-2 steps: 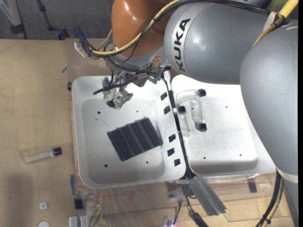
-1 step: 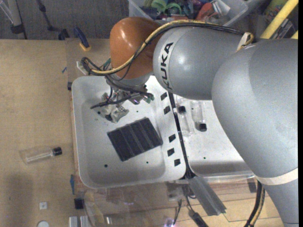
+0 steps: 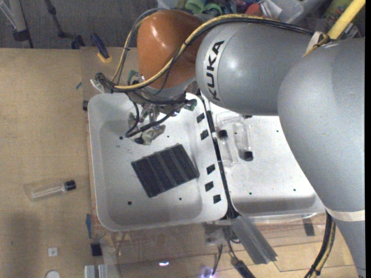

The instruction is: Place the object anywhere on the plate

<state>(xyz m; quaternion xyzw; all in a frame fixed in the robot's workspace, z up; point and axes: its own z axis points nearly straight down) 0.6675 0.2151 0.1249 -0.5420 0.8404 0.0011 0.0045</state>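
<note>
The big grey arm (image 3: pixel 272 68) reaches in from the right, and its gripper (image 3: pixel 148 126) hangs low over the back part of the left bin (image 3: pixel 110 172). I cannot tell how the gripper is set or whether it has anything in it. A dark ridged plate (image 3: pixel 165 169) lies flat in the middle of that bin, just in front of the gripper, and clear little bottles (image 3: pixel 235 141) lie in the right bin (image 3: pixel 278 184)

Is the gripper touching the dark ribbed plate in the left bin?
Apart. In the camera view the gripper sits above the dark ribbed plate, with a strip of white left bin floor visible between them.
</note>
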